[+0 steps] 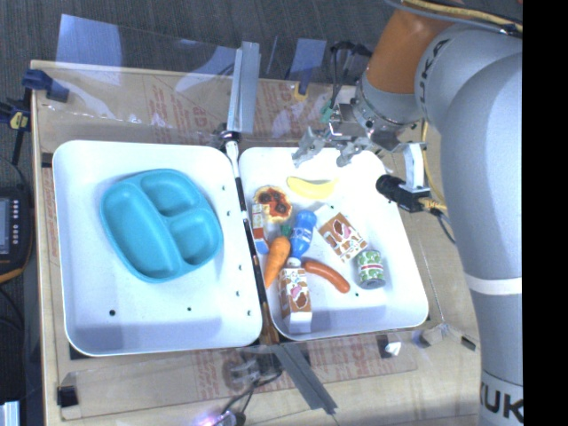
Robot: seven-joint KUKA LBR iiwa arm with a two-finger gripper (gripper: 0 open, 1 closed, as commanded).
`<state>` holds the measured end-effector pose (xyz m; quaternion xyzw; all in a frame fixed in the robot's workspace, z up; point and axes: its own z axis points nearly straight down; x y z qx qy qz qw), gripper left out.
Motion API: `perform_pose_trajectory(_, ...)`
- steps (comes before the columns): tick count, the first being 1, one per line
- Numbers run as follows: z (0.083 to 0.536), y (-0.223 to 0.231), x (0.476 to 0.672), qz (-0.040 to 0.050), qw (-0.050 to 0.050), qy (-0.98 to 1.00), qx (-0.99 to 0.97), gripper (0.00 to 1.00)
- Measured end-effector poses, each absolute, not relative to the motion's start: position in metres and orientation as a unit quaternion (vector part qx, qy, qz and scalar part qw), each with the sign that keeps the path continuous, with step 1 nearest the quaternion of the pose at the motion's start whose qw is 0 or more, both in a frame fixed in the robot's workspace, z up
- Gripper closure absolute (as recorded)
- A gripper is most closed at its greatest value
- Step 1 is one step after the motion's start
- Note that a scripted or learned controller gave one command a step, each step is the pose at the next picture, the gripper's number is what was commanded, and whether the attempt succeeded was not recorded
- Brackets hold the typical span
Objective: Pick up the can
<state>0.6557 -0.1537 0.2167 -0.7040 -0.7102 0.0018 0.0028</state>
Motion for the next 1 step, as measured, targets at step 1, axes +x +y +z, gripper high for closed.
perform_pose_trajectory(1, 0.1709, -0.2047, 0.5912, 0.0022, 0.002, -0.715, -0.699, 0.00)
